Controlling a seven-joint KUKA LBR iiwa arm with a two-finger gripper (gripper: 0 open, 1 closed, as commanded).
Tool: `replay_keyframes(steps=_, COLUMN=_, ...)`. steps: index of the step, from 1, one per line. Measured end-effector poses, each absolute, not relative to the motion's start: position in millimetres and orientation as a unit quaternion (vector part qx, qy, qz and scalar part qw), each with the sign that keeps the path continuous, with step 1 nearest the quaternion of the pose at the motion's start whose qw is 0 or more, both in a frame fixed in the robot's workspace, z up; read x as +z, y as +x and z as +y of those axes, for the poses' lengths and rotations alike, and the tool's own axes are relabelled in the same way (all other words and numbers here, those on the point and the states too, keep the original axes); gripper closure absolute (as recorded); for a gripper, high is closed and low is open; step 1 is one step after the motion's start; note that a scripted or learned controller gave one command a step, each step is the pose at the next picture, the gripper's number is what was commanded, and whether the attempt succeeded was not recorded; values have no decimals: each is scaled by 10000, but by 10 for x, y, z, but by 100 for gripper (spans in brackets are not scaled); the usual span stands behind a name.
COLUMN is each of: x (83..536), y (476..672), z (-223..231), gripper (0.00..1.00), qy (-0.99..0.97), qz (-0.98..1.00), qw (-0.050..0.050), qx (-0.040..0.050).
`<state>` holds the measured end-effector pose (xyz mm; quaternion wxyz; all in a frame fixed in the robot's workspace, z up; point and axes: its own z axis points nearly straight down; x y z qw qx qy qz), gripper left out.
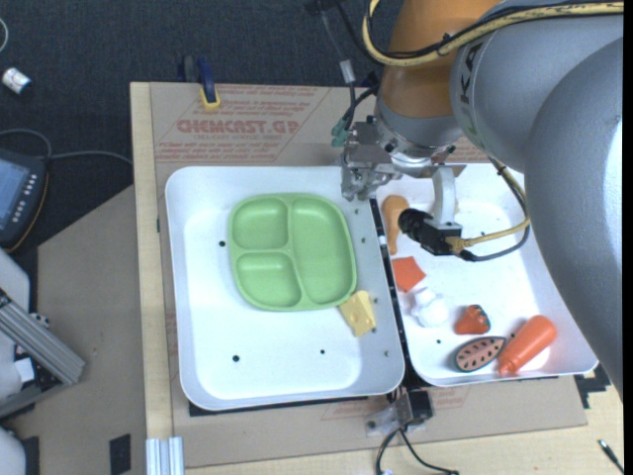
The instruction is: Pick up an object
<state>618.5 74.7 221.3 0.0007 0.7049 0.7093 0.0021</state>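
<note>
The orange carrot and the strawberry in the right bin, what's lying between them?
In the camera view, nothing lies directly between the carrot and the strawberry, just bare bin floor; a brown seeded slice sits just below that gap.

The two bins, left (198, 364) and right (554, 275), looked like smooth white plastic with a faint sheen. In the left bin, the green divided plate (293, 251) was matt plastic, and the yellow piece (359, 314) at its lower right corner looked soft and dull. Near the right bin's front edge, the orange carrot (528, 343) and the red strawberry (473, 319) had a smooth, slightly glossy plastic look. The bench board (237, 117) was brown cardboard-like, matt, printed in red. The arm (554, 87) wore smooth grey casing; its orange band (435, 38) shone. The gripper (358, 184) looked metallic.
</note>
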Motion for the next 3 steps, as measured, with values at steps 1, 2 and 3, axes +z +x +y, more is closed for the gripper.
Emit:
replay_keyframes(steps=1, x=2276, y=6353, z=618, gripper=100, qy=7071, qz=7072, qw=13, qx=14)
replay_keyframes(steps=2, x=2350, y=6254, z=682, gripper=100, qy=7067, qz=7075, qw=-6, qx=-3)
replay_keyframes(steps=3, x=2336, y=6240, z=603, gripper=100, qy=7073, qz=7069, qw=-8, qx=-8)
